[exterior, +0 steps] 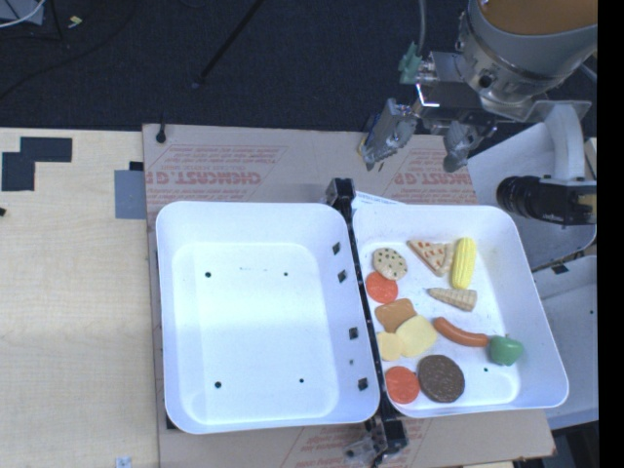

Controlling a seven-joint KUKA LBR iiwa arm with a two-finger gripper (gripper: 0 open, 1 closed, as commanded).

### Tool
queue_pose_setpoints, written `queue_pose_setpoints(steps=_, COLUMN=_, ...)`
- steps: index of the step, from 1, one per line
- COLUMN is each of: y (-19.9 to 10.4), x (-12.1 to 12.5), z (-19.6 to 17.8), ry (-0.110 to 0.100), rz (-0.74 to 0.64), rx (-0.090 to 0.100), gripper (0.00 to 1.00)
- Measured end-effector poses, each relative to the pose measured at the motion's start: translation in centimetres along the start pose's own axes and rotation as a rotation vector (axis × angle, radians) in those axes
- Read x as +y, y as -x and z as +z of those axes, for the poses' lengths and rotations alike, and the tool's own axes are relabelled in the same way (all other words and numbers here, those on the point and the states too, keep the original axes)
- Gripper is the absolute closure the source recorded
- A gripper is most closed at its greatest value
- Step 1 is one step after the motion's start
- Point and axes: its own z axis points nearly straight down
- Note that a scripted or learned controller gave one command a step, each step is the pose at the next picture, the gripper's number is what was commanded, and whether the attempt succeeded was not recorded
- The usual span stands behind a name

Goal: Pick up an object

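Gripper [422, 144] raised above the far edge of the right bin [534, 261], fingers spread apart, nothing between them. Toy food all lying in the right bin: corn cob [463, 262] beside pizza slice [430, 254], spotted cookie [389, 262] above a red disc [381, 288], toast [395, 314] touching yellow cheese piece [416, 336], sausage [460, 332] next to a green piece [505, 350], brown round cookie [441, 378] near the front edge. Left bin [185, 261] just beside, joined along the centre.
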Motion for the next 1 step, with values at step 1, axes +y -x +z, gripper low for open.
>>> queue_pose_setpoints(steps=1, y=0.05, x=-0.11, z=0.06, ry=-0.022, rz=-0.002, rx=-0.006, gripper=1.00)
